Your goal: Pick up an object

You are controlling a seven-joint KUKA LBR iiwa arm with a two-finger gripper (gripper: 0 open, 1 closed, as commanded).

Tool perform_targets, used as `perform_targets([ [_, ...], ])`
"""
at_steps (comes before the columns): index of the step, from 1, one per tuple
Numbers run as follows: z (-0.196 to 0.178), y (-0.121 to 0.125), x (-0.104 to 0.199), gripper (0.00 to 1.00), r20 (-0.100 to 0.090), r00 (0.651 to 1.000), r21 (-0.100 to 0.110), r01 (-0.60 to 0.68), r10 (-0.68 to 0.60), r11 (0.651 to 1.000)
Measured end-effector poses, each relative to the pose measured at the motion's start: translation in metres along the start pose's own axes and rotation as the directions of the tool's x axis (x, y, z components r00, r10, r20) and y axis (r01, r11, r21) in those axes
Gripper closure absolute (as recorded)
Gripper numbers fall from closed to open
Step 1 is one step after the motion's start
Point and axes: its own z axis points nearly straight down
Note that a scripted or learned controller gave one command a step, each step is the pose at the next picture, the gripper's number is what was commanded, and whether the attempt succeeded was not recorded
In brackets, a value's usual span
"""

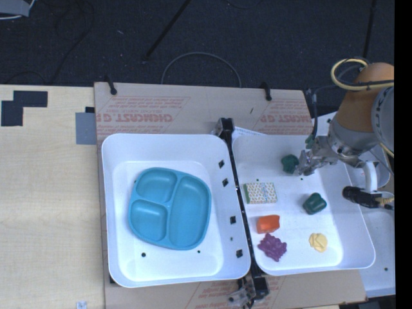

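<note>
Gripper: the gripper (308,163) sits at the upper right of the frame, low over the right bin, just beside a dark green object; how far it is parted I cannot tell, and nothing shows gripped in it.
Arm: grey, with an orange band (360,105) above the wrist, entering from the right edge.
Bins: two shallow white plastic bins, the left bin (122,153) and the right bin (351,250), side by side on the counter (45,205).
Left bin contents: one blue divided plate (170,208), smooth, rounded, with three compartments.
Right bin contents: six small things, well apart from one another.
Dark green object (290,163): one, rounded, at the upper part of the bin, next to the gripper.
Second dark green piece (315,203): one, lumpy, mid right.
Patterned block (260,192): one, rectangular, speckled, near the divider.
Orange block (268,223): one, boxy, below it.
Purple cluster (272,246): one, knobbly, grape-like.
Yellow piece (318,241): one, pale, rounded, lower right.
</note>
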Motion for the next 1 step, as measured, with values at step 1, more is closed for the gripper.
perform_targets([
  [1, -0.0503, 0.0091, -0.0061, 1.0, 0.002, 1.0, -0.006, -0.003, 0.003, 1.0],
])
